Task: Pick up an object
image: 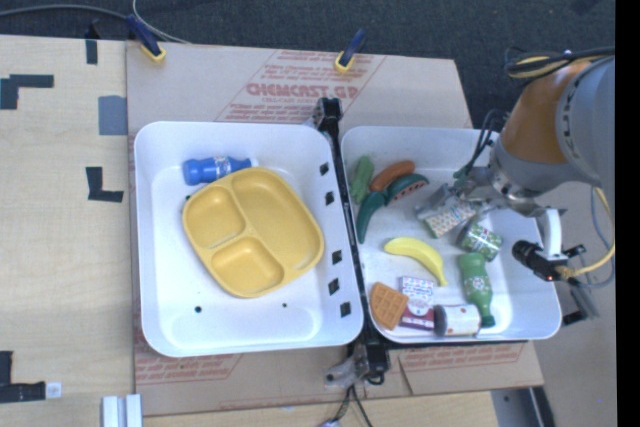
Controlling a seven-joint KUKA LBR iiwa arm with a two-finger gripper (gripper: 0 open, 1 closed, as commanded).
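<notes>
1. Low over the right bin (530,315), the end effector (478,183) hung at the upper right part of the pile, above a grey patterned packet (443,213).
2. Whether it was spread or pressed together could not be told, since the wrist and cables hid its tips.
3. Just below it lay a small green can (481,239), and further down stood a green bottle (476,283).
4. To its lower left lay a banana (417,257), with a waffle (388,304) and a white tube (452,319) beyond, near the front wall.
5. To its left sat a hot dog (391,174) and dark green vegetables (362,183).
6. Far left, the other bin (160,315) held a yellow divided plate (252,231) and a blue bottle (212,168).
7. Nothing looked lifted; every item seemed to rest in the bins, so I judged the pick not yet done: closing on something and raising it remained.
</notes>
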